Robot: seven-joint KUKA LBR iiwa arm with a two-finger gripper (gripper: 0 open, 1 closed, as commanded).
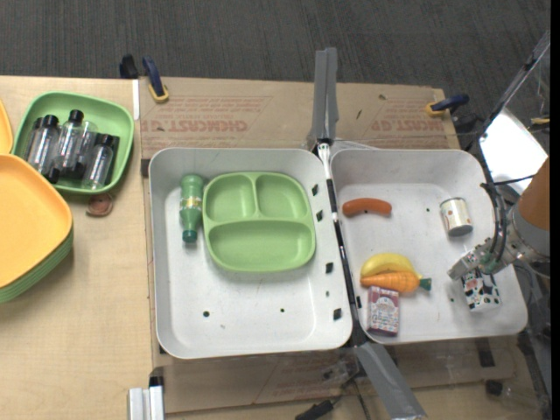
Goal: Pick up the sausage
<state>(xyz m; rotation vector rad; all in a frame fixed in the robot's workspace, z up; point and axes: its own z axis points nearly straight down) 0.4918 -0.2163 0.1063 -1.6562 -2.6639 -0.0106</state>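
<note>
Landmark: green tray (259, 222), left bin. Sausage (367, 206) lies just right of it, across the divider, upper part of right bin, w/ clear floor around. Prob. a light, stiff, smooth plastic toy; could roll, so pinch mid-length across its narrow width. Gripper (477, 274) far right of tray, near bin's right wall; can't tell how wide it stands, nothing seen in it.

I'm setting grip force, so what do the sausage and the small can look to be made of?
The sausage looks like smooth moulded plastic or rubber, a toy: even orange-red colour, faint sheen. The can looks like metal or metallised plastic, with a pale, shiny side; which one is unclear.
</note>
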